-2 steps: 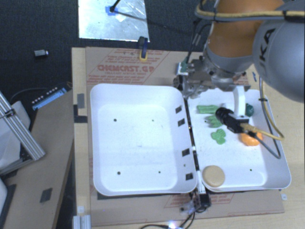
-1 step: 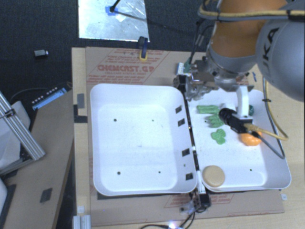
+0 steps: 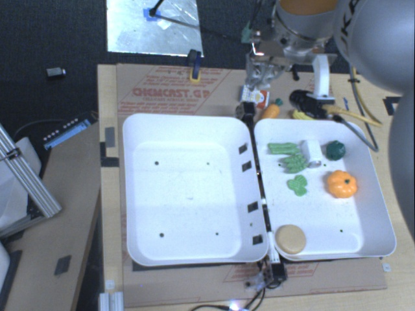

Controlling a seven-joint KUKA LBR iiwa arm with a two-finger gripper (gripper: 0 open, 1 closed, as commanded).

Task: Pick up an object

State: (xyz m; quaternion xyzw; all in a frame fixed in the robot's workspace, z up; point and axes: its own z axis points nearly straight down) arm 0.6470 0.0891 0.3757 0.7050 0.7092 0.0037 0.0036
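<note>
**benchwatcher:** what's your arm doing right now?

**me:** From my feed, the gripper (image 3: 259, 76) hangs past the far edge of the bins, above the cardboard sheet (image 3: 172, 89) just beyond the seam where the two bins meet. I honestly can't tell how it's set; it's a blurry tangle at that spot. I can't make out anything held in it.

**benchwatcher:** and the stuff to grab?

**me:** All in the right bin (image 3: 376, 229), nearer the camera than the gripper. Closest to it is a green bean-pod-looking piece (image 3: 283, 148), touching a small white cylinder (image 3: 312, 151) on its right. A leafy green piece (image 3: 294, 163) sits just under those, and another green bit (image 3: 298, 185) is a little nearer still. A dark green round thing (image 3: 334, 150) and an orange pumpkin (image 3: 341, 184) lie off to the gripper's right side. A tan round disc (image 3: 291, 239) is well away, in the bin's near corner by the seam. There's also a small orange carrot-like piece (image 3: 270, 111) outside the bin, just below the gripper. The left bin (image 3: 136, 193) sits to the other side.
</note>
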